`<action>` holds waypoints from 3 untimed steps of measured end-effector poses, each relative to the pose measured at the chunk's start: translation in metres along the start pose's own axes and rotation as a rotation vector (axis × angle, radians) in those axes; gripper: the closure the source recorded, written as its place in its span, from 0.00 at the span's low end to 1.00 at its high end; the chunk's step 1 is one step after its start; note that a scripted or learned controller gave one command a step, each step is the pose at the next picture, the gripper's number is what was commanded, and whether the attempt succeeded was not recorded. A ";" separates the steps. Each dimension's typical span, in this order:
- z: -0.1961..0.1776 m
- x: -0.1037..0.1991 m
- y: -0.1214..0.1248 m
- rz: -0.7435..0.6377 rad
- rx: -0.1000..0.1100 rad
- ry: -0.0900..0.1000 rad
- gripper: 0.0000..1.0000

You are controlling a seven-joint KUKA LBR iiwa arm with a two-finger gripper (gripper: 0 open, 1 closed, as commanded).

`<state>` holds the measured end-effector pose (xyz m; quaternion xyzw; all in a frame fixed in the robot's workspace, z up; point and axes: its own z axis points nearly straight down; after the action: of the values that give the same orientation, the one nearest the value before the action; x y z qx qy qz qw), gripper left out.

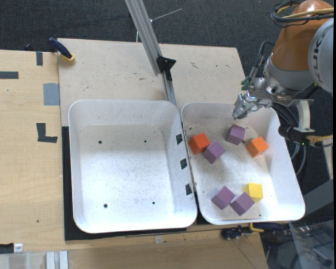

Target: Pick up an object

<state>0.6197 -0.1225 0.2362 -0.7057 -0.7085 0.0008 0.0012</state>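
While the grey and orange arm [297, 32] reaches in from the right side, the left bin [87, 206] holds no blocks and all the blocks lie in the right bin [288, 192], which I take as the landmark. The gripper [242, 112] hangs over the far part of this bin, just above and beside the nearest purple cube [235, 134]; nothing is seen between its tips, and I cannot tell if the jaws are open or closed. This cube is probably the target. It sits in the far middle of the bin, with an orange cube [257, 146] just beside it toward the right wall, and another purple cube [214, 151] and an orange cube [199, 142] nearer to the left wall. At the near end are two purple cubes [223, 197] [242, 203] and a small yellow cube [254, 191], close together. The target is a cube, so it has no real long axis; it lies a little turned against the bin walls. The risk, in my judgement: if the jaws do not match this turn, they can press on corners and the cube can twist out, or they can push the orange neighbour.
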 end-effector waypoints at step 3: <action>-0.002 0.163 -0.070 -0.004 0.000 0.002 1.00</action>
<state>0.5487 0.0398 0.2382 -0.7043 -0.7099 0.0001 0.0018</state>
